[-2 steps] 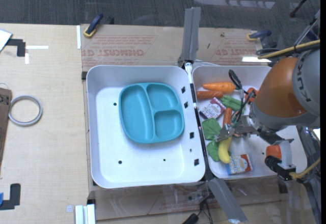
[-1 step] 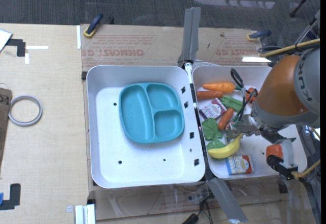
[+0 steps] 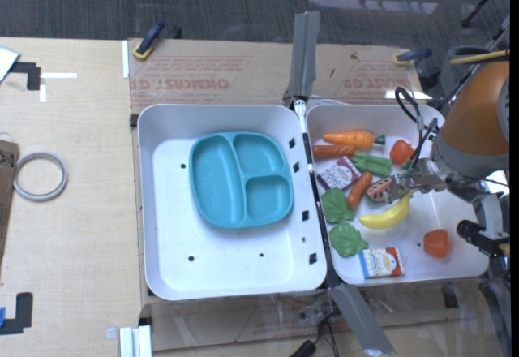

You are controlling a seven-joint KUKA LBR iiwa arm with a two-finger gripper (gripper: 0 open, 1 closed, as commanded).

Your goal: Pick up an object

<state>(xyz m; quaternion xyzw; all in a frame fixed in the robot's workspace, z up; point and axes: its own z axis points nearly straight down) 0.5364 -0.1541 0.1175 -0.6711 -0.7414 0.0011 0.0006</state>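
Observation:
The right bin (image 3: 470, 270) holds several toy foods. A long carrot (image 3: 349, 138) lies at the back beside a red tomato (image 3: 401, 151) and a green pepper (image 3: 371, 162). In the middle are a small carrot (image 3: 359, 187), a watermelon slice (image 3: 379, 190) and a yellow banana (image 3: 385, 216). My gripper (image 3: 408, 182) is low in this bin, just right of the watermelon slice and above the banana. The wrist and cables hide its tip.
A teal divided plate (image 3: 242, 178) lies in the left bin (image 3: 162, 250). The right bin also holds two green leaves (image 3: 335, 205), a snack packet (image 3: 339, 174), a small carton (image 3: 381, 262) and a second red tomato (image 3: 436, 243). A tape roll (image 3: 38, 176) lies on the bench at the left.

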